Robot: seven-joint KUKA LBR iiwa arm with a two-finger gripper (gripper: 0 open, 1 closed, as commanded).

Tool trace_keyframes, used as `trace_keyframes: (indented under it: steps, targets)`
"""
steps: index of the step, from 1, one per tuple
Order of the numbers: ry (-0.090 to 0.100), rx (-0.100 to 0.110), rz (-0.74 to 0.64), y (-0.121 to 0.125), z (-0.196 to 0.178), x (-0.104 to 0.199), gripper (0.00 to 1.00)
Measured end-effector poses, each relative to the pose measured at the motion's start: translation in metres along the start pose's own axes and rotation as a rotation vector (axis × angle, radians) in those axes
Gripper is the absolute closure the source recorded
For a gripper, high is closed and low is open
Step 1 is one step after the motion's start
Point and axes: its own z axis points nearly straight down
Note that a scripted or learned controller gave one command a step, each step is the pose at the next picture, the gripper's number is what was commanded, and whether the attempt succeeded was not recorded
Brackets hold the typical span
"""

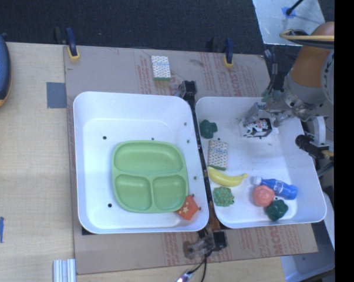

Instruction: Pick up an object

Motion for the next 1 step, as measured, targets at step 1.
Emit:
trace_keyframes:
  steps: [1]
  targets:
    - [0.002,-0.005,-0.003,0.0024,-0.1333,0.0215,0.0]
